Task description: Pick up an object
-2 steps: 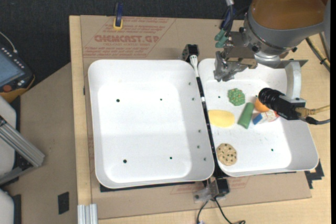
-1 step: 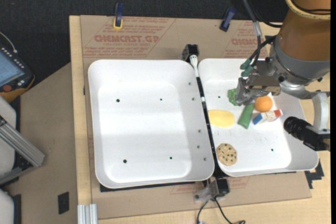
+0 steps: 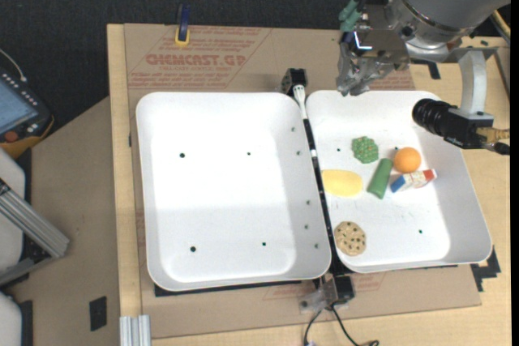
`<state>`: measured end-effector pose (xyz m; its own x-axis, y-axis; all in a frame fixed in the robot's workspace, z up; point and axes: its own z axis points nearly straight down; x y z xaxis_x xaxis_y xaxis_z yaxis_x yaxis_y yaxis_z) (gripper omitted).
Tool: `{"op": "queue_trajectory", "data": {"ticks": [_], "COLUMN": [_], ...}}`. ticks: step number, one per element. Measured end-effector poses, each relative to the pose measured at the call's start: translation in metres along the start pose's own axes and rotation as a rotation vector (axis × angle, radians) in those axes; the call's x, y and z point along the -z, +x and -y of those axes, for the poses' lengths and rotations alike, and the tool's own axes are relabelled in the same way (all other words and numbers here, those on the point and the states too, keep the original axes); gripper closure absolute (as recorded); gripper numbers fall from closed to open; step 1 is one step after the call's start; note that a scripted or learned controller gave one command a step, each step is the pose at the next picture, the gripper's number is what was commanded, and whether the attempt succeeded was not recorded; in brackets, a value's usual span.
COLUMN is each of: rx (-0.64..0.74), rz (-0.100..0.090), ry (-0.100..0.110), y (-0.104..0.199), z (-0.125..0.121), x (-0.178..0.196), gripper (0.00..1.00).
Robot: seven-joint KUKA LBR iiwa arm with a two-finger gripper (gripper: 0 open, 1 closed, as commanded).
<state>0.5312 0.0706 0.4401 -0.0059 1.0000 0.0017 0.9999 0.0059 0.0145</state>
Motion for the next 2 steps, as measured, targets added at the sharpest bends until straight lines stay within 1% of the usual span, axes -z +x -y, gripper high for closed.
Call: {"op": "queue_trajectory", "data": {"ticks": [1,2], "rx": [-0.013,0.002], "rz": [0.003,-0.002], "ry": [0.025,0.003], "y": [-0.065,0.001], "z": [0.036,0.052], "x": [-0.085,0.008], "gripper": [1.0,1.0]}}
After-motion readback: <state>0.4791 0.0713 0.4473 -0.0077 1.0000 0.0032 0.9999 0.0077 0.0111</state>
